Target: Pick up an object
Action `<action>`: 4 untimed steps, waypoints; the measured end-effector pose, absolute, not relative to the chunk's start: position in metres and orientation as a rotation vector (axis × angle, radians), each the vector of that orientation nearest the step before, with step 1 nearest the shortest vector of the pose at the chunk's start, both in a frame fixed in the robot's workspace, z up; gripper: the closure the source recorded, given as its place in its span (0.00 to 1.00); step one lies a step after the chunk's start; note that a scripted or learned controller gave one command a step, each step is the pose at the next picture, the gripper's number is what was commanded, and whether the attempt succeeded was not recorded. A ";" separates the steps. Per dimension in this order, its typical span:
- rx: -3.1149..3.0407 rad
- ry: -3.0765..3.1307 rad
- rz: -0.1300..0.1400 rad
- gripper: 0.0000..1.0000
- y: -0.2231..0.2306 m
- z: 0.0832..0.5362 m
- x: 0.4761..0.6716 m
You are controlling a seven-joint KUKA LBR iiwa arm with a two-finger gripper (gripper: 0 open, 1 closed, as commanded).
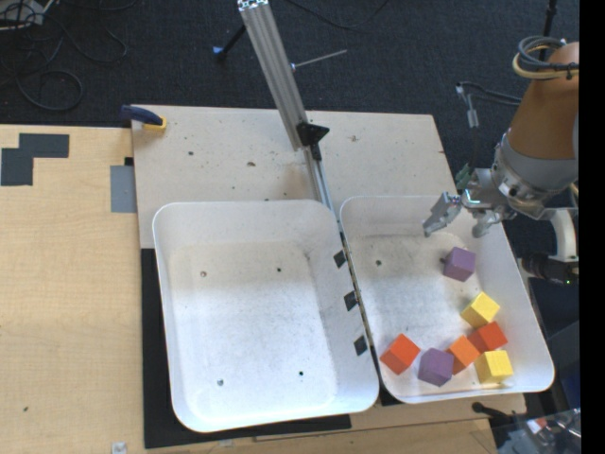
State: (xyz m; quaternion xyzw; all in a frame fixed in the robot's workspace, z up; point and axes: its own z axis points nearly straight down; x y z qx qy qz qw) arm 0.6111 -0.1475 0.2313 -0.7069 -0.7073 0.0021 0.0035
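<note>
A dark blue carpeted floor (pixel 397 36) is being crossed by loose black cables (pixel 38 74). A pale speckled wooden bench top (pixel 227 149) is being flanked by a light wood-grain panel (pixel 66 282).

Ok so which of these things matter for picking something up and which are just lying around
For the job:
- gripper
- right bin
- purple cube nearest the gripper
- second purple cube
- yellow cubes and
- orange cubes and

Just lying about:
- left bin
- metal pole
- blue-and-yellow clamp
- floor cables
</note>
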 end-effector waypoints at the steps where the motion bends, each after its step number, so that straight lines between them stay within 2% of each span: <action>1: -2.218 -2.221 0.003 0.00 -0.148 0.234 0.612; 3: -2.213 -2.219 0.008 0.00 -0.142 0.119 0.625; 4: -2.220 -2.219 0.003 0.00 -0.141 0.090 0.625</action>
